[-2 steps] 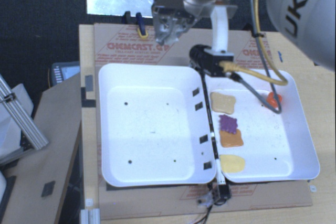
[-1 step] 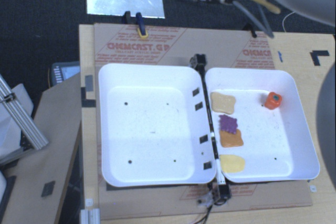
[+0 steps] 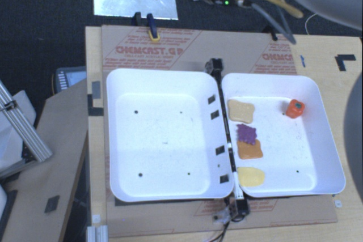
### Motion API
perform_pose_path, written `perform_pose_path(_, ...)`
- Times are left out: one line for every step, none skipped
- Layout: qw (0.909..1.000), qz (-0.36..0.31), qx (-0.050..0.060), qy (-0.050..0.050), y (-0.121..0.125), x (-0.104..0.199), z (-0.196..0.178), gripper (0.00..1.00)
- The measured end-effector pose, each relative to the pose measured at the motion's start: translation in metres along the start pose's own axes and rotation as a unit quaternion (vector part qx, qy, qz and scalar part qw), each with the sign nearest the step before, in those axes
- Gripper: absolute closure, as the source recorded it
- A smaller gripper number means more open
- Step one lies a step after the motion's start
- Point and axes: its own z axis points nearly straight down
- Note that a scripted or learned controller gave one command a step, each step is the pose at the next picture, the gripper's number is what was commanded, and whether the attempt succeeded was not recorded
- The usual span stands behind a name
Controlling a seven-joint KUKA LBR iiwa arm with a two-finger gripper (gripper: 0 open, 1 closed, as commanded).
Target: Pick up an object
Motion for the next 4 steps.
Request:
perform_pose_path(1.0000,-0.001,-0.001,0.000,0.000,0.000,-0.011,1.00)
perform_pose_path(1.0000,0.001,0.007,-0.003,0.021,-0.010,0.218,1.00)
perform_pose_path(1.0000,-0.003,-0.003,0.003,-0.052,0.002,0.114,1.00)
perform_pose_path(1.0000,-0.002,-0.007,0.004,-0.113,-0.019,-0.010,1.00)
